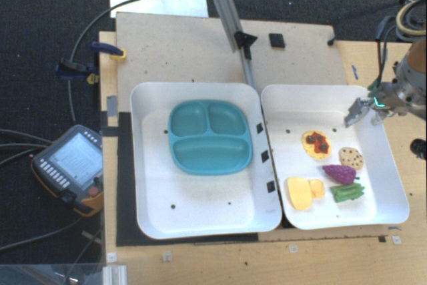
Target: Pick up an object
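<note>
Lowest in the right bin (393,207) lie a yellow piece (299,193) and a green piece (347,193), with a purple piece (339,173), a speckled cookie (351,157) and a small pizza (316,143) just above them. At the frame's right edge, the gripper (364,111) hovers over that bin's upper right, well apart from them, its 2 fingers spread and holding nothing. A teal divided plate (209,137) sits in the left bin (150,203).

Toy foods (326,174) clustered in right bin (399,207)
</note>
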`<state>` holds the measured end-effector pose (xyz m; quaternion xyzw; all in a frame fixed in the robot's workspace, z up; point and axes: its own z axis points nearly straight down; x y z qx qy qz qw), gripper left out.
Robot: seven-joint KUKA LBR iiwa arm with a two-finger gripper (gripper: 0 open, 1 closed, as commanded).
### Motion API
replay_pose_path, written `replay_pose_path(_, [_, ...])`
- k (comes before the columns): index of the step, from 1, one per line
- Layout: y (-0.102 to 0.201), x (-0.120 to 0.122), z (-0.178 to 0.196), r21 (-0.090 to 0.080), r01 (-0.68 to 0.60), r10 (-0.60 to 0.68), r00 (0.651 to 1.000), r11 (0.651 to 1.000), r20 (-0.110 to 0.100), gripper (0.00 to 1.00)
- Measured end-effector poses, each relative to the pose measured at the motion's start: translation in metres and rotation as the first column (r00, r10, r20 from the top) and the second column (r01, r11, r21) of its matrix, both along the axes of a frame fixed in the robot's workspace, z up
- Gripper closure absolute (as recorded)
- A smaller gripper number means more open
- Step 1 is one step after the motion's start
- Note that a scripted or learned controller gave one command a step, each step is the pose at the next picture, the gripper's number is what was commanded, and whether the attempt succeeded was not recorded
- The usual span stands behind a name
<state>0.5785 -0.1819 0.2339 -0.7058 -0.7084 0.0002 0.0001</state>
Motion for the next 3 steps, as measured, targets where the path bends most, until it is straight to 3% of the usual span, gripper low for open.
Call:
replay_pose_path(1, [0.000,0.001,0.001,-0.001,0.000,0.000,1.000,1.000,0.002,0.00])
replay_pose_path(3, [0.004,0.004,-0.093,0.000,0.002,-0.002,1.000,1.000,-0.001,0.00])
